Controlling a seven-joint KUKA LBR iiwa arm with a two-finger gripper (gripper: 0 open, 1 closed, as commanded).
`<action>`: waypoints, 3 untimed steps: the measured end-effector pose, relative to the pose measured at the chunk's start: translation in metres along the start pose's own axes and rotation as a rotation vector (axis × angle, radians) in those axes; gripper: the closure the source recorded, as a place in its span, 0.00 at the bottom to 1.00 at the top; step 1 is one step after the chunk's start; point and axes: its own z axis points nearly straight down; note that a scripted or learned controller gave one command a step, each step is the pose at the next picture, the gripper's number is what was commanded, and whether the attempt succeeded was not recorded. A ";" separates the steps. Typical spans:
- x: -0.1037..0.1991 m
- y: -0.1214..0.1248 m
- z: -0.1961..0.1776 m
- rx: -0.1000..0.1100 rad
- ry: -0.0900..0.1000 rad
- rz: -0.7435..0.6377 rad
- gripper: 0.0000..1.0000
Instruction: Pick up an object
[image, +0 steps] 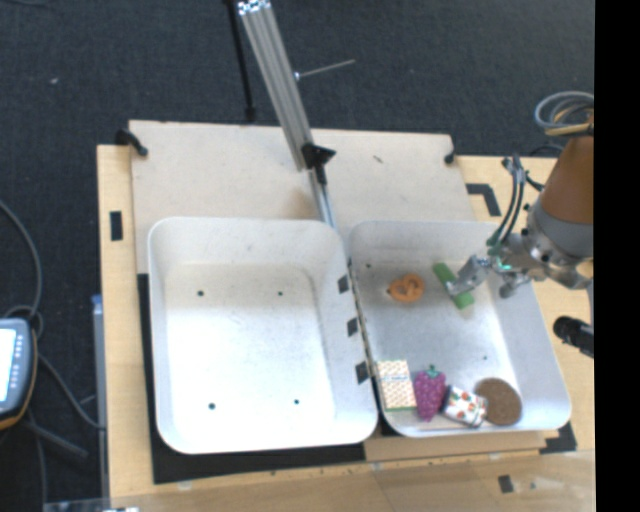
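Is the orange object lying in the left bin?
No, the orange object lies in the right bin, near its far end.

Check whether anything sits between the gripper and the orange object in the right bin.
A green object lies right at the gripper, between it and the orange object. Past the green object, only bare floor of the right bin separates them.

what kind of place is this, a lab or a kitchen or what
Most likely a robotics lab test bench: a grey and orange arm reaches over two white bins on a plywood bench, and a metal camera mast stands behind them on dark carpet.
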 end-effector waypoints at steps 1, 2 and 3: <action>0.000 0.001 -0.003 -0.005 -0.001 -0.001 0.00; 0.004 0.001 0.059 0.001 -0.002 0.002 0.00; 0.002 0.001 0.101 -0.001 -0.003 0.005 0.00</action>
